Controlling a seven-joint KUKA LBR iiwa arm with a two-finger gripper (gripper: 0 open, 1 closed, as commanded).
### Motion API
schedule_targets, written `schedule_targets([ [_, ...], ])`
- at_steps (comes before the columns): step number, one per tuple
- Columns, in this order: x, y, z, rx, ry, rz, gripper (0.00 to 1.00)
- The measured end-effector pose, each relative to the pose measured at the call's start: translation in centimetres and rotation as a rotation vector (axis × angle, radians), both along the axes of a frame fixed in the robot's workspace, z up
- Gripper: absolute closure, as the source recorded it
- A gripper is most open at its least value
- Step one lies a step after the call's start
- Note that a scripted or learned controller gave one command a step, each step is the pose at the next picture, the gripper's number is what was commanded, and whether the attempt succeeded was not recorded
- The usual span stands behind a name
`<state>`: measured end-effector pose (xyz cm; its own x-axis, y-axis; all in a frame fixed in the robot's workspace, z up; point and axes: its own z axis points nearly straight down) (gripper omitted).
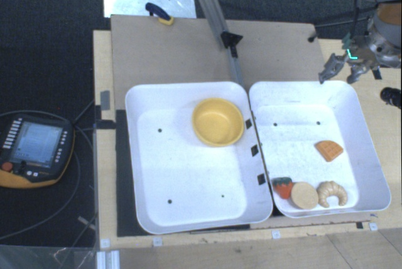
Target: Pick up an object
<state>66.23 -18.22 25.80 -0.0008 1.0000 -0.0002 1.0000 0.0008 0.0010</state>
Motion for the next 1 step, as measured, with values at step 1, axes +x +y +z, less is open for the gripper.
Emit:
schedule_targets([
  [1,0.00,0.00,0.00,0.000,0.000,0.000,0.00],
])
